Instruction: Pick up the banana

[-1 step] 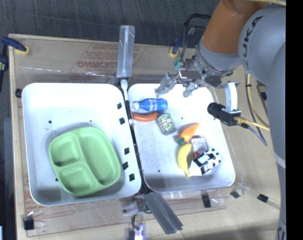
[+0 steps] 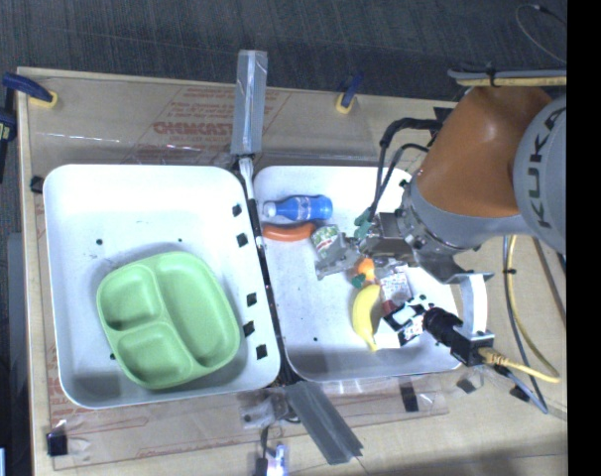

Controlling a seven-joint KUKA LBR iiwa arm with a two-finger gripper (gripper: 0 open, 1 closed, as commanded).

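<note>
Dark carpet lies around the desk [image 2: 132,107], where two white bins sit side by side. The banana [image 2: 364,315] lies in the right bin [image 2: 300,350], near its front wall, on the side where the arm [image 2: 469,167] comes in. The jaws hang low over the bin, just behind the banana. I cannot tell if they are open or shut, or if they have hold of anything.

What could go wrong? The banana is packed in tight. A small black and white thing [image 2: 408,317] lies right beside it. A little packet [image 2: 394,287] and an orange bit [image 2: 365,266] sit at its top end. The jaws could grab one of those, or push the banana away. The banana looks curved and smooth, so it could slip out too.

Some things are hard to see. The arm covers the bin's back right corner. The shiny wrapper [image 2: 330,251] is crumpled, and I cannot tell what it is. The orange stick [image 2: 286,232] just beside the bottle [image 2: 299,208] may be a carrot.
</note>
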